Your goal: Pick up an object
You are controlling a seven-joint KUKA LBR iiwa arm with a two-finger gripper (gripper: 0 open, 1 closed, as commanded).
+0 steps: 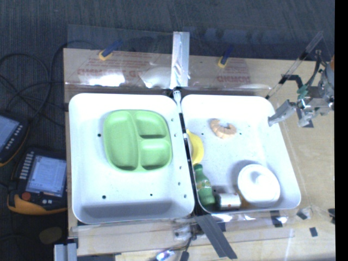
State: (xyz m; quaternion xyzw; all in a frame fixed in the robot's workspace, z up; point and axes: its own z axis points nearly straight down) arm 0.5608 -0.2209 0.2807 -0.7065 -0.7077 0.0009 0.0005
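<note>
Judging from here, I think the shrimp (pixel 223 128) is light and stiff; I would grip across its middle. About the gripper (pixel 304 109), I cannot tell its state.

- we look down from one fixed camera above the bench (pixel 272 145), tilted at a slant rather than straight down.
- both white bins sit mid-frame side by side — the left bin (pixel 87 200) and the right bin (pixel 272 118) — seen whole.
- we stand far enough back to take in dark floor (pixel 163 10) beyond the bench's far edge and devices (pixel 38 173) at the left.
</note>
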